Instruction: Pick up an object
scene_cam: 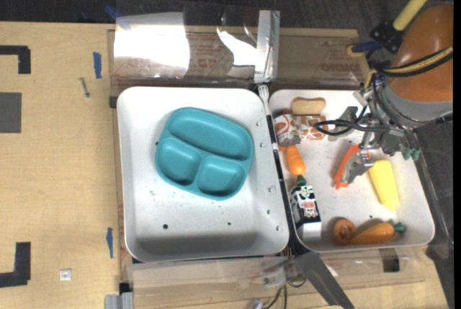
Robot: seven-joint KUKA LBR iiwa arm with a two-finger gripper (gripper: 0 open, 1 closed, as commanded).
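A teal divided tray (204, 153) is held in the left bin (137, 214), assorted toy food in the right bin (421, 228), where the gripper (351, 172) is seen spread apart, grasping nothing.

Two bins side by side: left bin (144, 228) holds a divided tray (204, 151), centre-far. Right bin (425, 228): bread roll (308, 106) far-left, packet (290, 130) just near it, then small carrot (295, 159), bottle (306, 207) along left wall. Corn (384, 183) right; large carrot (364, 231) at near wall. Gripper (351, 169) between small carrot and corn.
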